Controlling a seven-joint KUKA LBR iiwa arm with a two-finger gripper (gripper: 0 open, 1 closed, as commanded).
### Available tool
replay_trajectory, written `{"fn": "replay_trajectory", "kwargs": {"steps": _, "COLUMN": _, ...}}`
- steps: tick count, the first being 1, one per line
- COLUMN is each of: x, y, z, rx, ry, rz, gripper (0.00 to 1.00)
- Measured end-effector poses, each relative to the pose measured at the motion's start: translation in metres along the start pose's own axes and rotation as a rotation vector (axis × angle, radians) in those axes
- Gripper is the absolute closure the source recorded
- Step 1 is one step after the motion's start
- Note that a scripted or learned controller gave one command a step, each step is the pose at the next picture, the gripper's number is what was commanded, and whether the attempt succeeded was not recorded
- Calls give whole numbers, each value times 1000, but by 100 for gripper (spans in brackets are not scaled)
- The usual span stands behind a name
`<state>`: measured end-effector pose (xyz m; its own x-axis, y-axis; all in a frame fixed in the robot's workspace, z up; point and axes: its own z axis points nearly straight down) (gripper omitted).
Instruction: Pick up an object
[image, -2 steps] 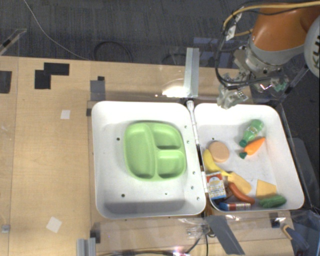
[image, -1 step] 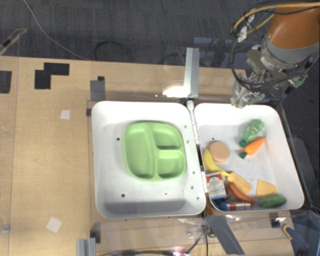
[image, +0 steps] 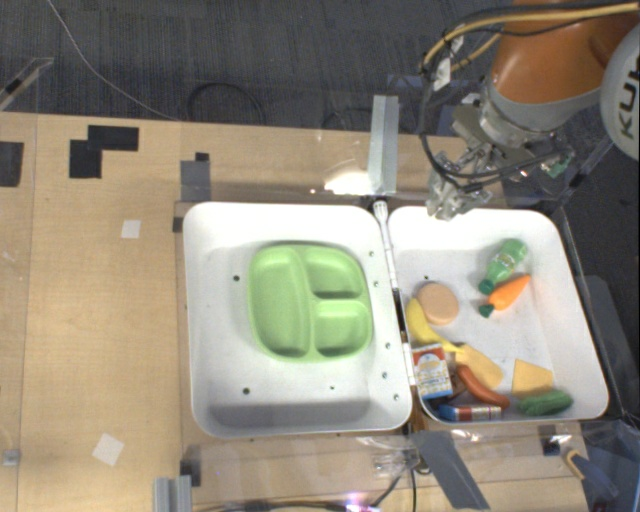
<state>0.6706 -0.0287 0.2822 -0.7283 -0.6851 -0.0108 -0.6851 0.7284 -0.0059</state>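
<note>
Toy food (image: 470, 350) fills right bin (image: 560, 250); tray (image: 307, 300) in left bin (image: 215, 330).

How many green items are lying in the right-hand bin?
2: a green bottle near the bin's far right, beside the carrot, and a dark green vegetable at the near right corner. The near-edge pile could hide others.

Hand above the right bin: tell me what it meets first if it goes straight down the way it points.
Probably bare floor at the far edge of the right bin. The hand hangs over that back rim; the green bottle lies off to the side. Depth is unclear.
</note>
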Motion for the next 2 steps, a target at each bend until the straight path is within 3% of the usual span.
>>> {"fn": "replay_trajectory", "kwargs": {"steps": 1, "x": -36, "y": 45, "z": 16, "rx": -2, "ry": 0, "rz": -52, "gripper": 100}}
{"fn": "replay_trajectory", "kwargs": {"steps": 2, "x": 28, "y": -30, "z": -5, "rx": 3, "ry": 2, "rz": -138, "gripper": 100}}
